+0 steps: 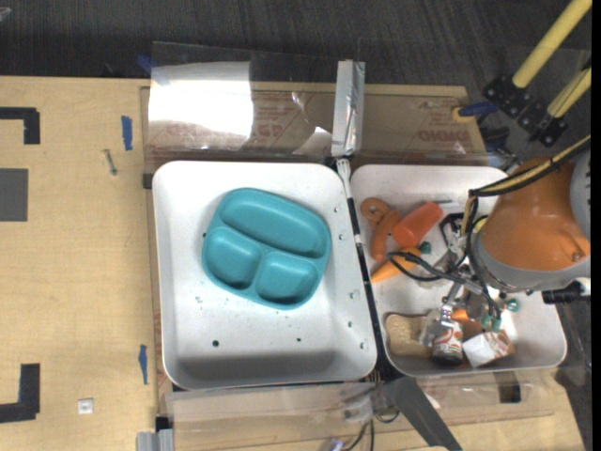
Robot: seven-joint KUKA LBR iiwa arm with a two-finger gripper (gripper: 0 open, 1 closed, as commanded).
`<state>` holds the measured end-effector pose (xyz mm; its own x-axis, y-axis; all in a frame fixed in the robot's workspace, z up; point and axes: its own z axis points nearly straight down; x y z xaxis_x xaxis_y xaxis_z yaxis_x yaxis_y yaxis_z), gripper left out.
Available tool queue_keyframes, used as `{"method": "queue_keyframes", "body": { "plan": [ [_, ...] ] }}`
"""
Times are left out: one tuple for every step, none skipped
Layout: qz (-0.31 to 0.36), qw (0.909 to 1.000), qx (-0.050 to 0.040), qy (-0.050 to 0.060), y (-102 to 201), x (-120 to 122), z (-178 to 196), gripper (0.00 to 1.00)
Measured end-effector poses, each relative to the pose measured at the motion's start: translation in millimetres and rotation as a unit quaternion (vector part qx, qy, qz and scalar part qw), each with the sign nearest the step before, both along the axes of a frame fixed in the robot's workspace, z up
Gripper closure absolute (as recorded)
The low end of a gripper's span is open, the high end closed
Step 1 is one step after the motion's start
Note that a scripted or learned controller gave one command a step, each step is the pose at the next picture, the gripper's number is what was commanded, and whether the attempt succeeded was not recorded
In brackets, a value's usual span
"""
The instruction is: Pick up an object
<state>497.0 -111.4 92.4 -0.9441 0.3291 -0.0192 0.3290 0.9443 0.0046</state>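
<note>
My gripper [457, 316] hangs low over the front of the right bin [540, 355], under the orange band of the arm [531, 228]. Right below it lies a small red and white object [447, 344], with a white piece [483, 349] to its right and a tan piece [402, 331] to its left. Whether the gripper touches any of them is hidden by cables and clutter. Farther back in the same bin lie an orange carrot-shaped toy [418, 222], an orange ring piece [375, 210] and a small orange wedge [386, 272].
The left bin [178, 252] holds a teal divided plate [267, 245]. A clear plastic wall [347, 111] stands behind the bins. Yellow-handled tools [554, 36] lean at the back right. Tan bench surface [66, 252] spreads to the left.
</note>
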Motion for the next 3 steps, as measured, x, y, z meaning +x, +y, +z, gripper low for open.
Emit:
{"method": "queue_keyframes", "body": {
  "plan": [
    [0.001, 1.0000, -0.0004, -0.002, 0.8, 1.7, 10.6, 1.00],
    [0.001, 1.0000, -0.0002, -0.001, 1.0, 1.1, 9.8, 0.00],
    [0.113, 0.9936, -0.0018, 0.004, -41.2, 99.1, 72.1, 0.00]
  ]
}}
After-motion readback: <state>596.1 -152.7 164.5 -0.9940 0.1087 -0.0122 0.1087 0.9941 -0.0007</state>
